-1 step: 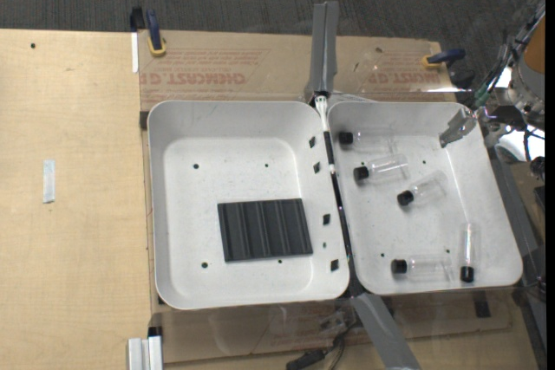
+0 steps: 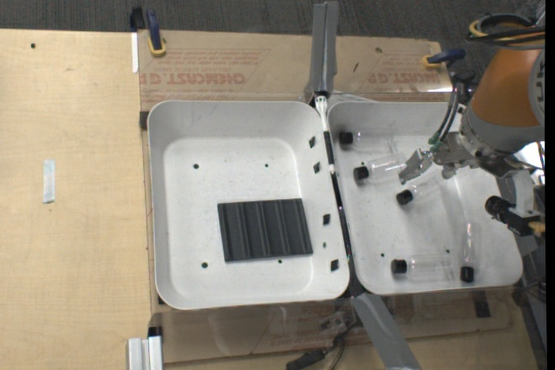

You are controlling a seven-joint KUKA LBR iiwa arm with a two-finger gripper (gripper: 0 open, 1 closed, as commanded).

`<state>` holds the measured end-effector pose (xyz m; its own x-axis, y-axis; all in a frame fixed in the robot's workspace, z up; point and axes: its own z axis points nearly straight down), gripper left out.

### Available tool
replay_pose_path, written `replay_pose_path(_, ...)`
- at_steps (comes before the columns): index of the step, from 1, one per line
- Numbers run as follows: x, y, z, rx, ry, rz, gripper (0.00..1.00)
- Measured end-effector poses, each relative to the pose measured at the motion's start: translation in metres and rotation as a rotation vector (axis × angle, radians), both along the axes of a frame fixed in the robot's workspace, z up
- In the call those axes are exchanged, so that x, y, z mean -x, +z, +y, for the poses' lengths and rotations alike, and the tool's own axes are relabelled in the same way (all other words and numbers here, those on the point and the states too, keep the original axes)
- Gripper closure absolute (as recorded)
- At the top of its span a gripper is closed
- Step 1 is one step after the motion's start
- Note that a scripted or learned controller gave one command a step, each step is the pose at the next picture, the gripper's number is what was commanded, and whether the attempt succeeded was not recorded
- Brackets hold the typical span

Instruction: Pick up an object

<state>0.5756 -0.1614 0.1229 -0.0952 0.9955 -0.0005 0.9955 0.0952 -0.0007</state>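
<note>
So far nothing is lifted: the left bin (image 2: 173,143) holds a dark ribbed panel (image 2: 264,230) lying flat near its middle, and the right bin (image 2: 507,273) holds several clear tubes with black caps (image 2: 434,267), all resting on the floor

Over the right bin's far side the gripper (image 2: 416,168) hangs low beside a black cap (image 2: 404,197), and whether it is spread or closed I cannot tell; the whole grasp and lift remain to be done

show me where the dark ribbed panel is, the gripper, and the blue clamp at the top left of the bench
dark ribbed panel (image 2: 264,229): camera view, centre of its ribbed face.
gripper (image 2: 413,171): camera view, at its tip.
blue clamp (image 2: 153,30): camera view, middle of its handle.
</note>
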Motion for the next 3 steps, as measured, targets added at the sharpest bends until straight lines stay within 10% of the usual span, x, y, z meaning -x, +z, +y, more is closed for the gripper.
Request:
replay_pose_path(1, 0.011, -0.011, 0.014, 0.020, 0.024, -0.049, 0.00)
replay_pose_path(2, 0.044, -0.031, 0.031, 0.001, 0.016, 0.000, 0.00)
replay_pose_path(3, -0.038, -0.031, -0.002, 0.001, 0.044, 0.000, 0.00)
